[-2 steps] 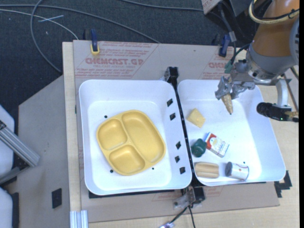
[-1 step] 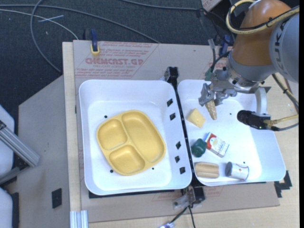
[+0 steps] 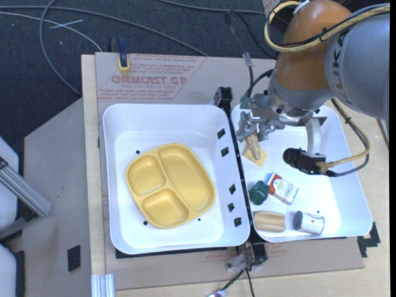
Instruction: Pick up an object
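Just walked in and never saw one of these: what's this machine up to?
A robot arm reaches over the right bin, its gripper low above a yellowish piece at the bin's left side. Nearby lie a green thing, a small carton and a wooden block. The left bin holds a yellow tray.

Grey arm [image 3: 365,60], orange band [image 3: 312,23], yellow cable [image 3: 291,8]

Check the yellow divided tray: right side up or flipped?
Right side up: the yellow tray in the left bin shows three recessed compartments facing the camera.
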`<state>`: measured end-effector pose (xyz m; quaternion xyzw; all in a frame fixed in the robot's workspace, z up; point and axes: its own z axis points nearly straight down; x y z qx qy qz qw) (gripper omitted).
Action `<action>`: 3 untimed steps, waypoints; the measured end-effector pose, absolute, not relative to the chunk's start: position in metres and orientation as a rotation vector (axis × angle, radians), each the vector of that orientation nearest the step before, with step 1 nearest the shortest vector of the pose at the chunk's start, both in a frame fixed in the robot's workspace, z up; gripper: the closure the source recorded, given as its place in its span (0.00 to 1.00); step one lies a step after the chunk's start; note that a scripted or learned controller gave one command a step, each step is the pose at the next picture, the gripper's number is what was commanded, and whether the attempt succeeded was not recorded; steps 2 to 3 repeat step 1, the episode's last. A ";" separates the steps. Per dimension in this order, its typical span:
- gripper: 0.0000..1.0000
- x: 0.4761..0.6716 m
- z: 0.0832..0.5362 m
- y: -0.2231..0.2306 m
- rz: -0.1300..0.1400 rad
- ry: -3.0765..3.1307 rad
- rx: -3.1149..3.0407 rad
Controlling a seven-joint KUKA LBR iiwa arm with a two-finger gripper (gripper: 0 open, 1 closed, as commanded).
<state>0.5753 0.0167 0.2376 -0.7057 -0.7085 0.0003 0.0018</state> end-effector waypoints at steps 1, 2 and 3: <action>1.00 0.560 0.243 0.073 0.001 -2.222 -2.216; 1.00 0.560 0.243 0.073 0.001 -2.222 -2.216; 1.00 0.560 0.243 0.073 0.001 -2.222 -2.216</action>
